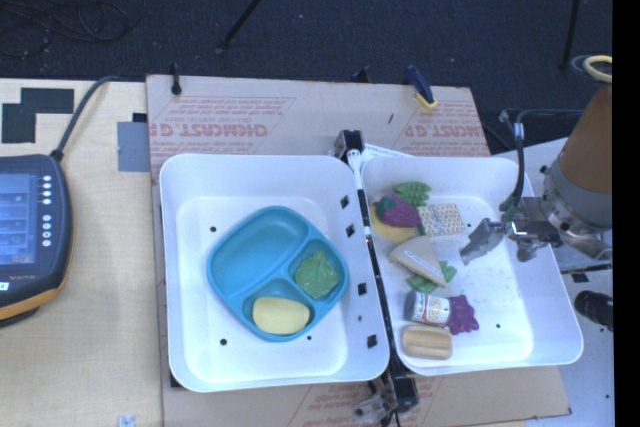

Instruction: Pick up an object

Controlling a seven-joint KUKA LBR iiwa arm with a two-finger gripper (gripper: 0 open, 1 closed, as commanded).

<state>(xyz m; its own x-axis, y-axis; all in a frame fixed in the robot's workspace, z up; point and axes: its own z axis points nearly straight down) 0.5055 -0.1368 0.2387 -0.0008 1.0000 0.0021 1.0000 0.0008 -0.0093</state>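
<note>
A handheld control tablet (25,225) lies at the far left of the counter (100,355), its left side cut off by the frame; the left bin (190,345) holds a blue divided plate (250,260) carrying a green leafy piece (318,273) and a yellow lump (281,315); the right bin (540,335) holds a clutter of toy food: purple grapes (398,212), a wedge like a sandwich (420,260), a small jar (430,307) lying on its side, a bread roll (426,343) (some pieces overlap and are hard to name); the jaws (482,240) hang over the right bin just beside the wedge, gripping nothing visible; whether they are parted I cannot tell; the arm (585,165) is cut off at right.
</note>
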